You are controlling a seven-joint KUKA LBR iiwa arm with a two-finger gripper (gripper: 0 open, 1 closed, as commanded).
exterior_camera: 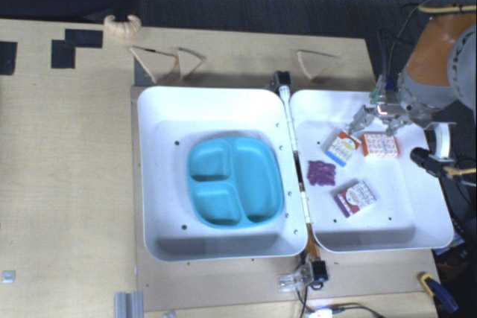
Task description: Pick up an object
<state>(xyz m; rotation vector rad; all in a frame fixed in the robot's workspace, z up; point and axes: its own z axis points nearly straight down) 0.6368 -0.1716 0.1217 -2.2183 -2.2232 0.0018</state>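
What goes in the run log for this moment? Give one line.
pincer above right bin, near red-and-white packet | nothing seen held | blue tray in left bin | purple item untouched

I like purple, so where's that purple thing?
The purple thing lies in the right bin, near the divider, just below a small blue-and-white packet.

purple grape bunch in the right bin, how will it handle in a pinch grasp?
The purple grape bunch looks lumpy and irregular, so the pads may slip off. It appears small, probably a light plastic toy. It lies flat on the right bin floor, so rolling is unlikely.
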